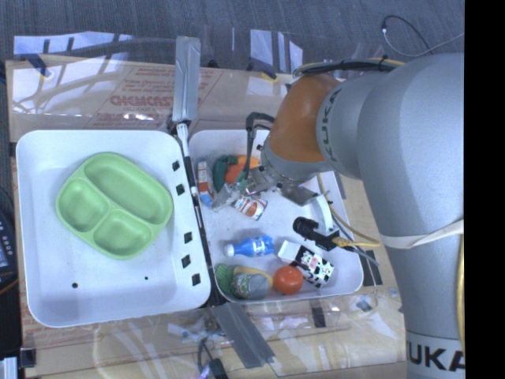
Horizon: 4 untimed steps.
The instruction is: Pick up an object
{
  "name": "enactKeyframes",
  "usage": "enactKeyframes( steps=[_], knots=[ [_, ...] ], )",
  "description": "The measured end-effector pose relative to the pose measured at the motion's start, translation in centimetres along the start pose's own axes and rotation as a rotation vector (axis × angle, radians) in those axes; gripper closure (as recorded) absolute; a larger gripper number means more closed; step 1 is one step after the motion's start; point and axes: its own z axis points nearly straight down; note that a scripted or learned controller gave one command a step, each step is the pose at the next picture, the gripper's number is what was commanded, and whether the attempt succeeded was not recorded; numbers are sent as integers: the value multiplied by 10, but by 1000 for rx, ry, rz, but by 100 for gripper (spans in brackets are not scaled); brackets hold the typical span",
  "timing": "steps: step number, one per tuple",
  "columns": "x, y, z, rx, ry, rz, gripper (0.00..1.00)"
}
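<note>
One tool [251, 181] reaches low among right bin [347, 279] clutter.

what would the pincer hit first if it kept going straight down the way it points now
Probably the red and white packet lying just under the pincer in the right bin, though depth is hard to judge from this slanted view.

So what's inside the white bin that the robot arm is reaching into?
The right bin holds a blue bottle, an orange ball, a black-and-white spotted box, a red-and-white packet and a greenish item. The arm covers whatever lies in the bin's far right corner.
</note>
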Motion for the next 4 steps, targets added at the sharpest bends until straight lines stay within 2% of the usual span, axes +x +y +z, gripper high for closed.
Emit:
enactKeyframes(
  steps=[1, 2, 3, 4],
  knots=[
    [0, 0, -9, 2, 0, -4, 100],
    [13, 67, -103, -3, -1, 171, 100],
    [13, 67, -102, -2, 0, 171, 0],
    [-44, 25, -19, 2, 1, 23, 0]
  ],
)
